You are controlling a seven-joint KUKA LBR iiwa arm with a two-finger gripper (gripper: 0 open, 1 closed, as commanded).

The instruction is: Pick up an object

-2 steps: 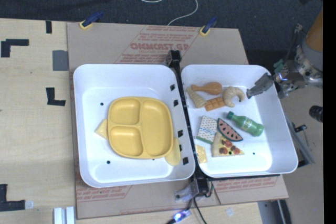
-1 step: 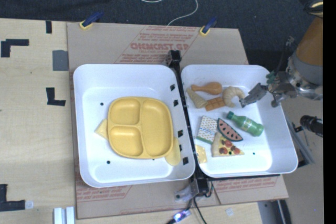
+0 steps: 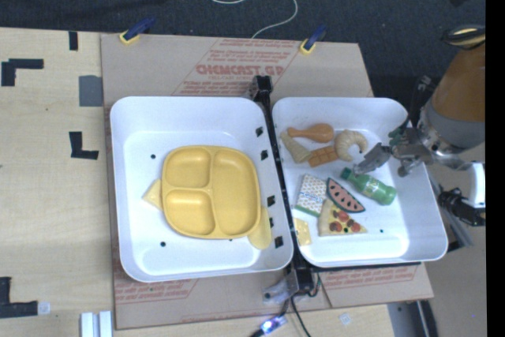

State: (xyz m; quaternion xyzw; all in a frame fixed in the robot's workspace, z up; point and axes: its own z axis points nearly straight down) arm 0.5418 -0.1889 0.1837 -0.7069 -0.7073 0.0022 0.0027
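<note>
In the camera view, the task looked barely begun: nothing had been lifted, and every candidate object lay on the floor of the right bin (image 3: 410, 245). The arm (image 3: 461, 102) reached in from the right over that bin's far right rim, and the gripper (image 3: 383, 155) hung low at the bin's upper right part, just above and beside the green bottle (image 3: 369, 186), which lay on its side, tilted down to the right. One grey finger (image 3: 371, 160) pointed down and left toward the bottle's capped end and the pale ring-shaped toy (image 3: 350, 144); whether it touched either could not be told. Nothing showed between the fingers, so by my reading the pincer was empty; how far apart its fingers stood was too small and blurred to judge, and I cannot tell. Near the bottle lay the watermelon slice (image 3: 345, 196), the pizza slice (image 3: 339, 222), a speckled white wedge (image 3: 312, 191), an orange carrot-like piece (image 3: 323, 157) and a tan drumstick (image 3: 312, 132), crowded close together. The left bin (image 3: 126, 170) held a yellow divided plate (image 3: 211, 191). What remained, as I judged it, was the whole grasp: settling over one object, most likely the bottle, closing, and lifting it clear
</note>
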